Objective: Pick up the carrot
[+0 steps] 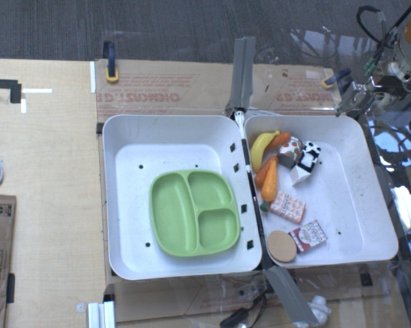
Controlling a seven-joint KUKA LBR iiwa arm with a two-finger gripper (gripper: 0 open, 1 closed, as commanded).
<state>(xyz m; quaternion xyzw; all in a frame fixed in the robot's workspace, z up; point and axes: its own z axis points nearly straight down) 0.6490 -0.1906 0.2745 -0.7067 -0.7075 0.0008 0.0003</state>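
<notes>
Round tan disc [282,246] sitting closest to the lens, touching a small red-and-white carton [308,236], both in the right white bin [359,203] and well apart from the gripper [356,100], down and to its left in the view. Pink speckled flat packet [287,207] just above those, a little nearer the jaws.

Orange plastic carrot [267,175] lying tilted against the bin's left wall, well off to the lower left of the jaws, nothing gripping it. Touching a yellow toy banana [261,147] at its upper end, with a small dark grey block [287,159] and a black-and-white cow-patterned toy [309,156] just beside it, on the side toward the gripper.

Gripper parked up over the far right corner of that bin, outside the rim, tangled in cables. Can't tell whether clenched or released, too cluttered up there.

Light green divided plastic plate [195,212] in the left white bin [123,183], farthest from the jaws of the lot.
</notes>
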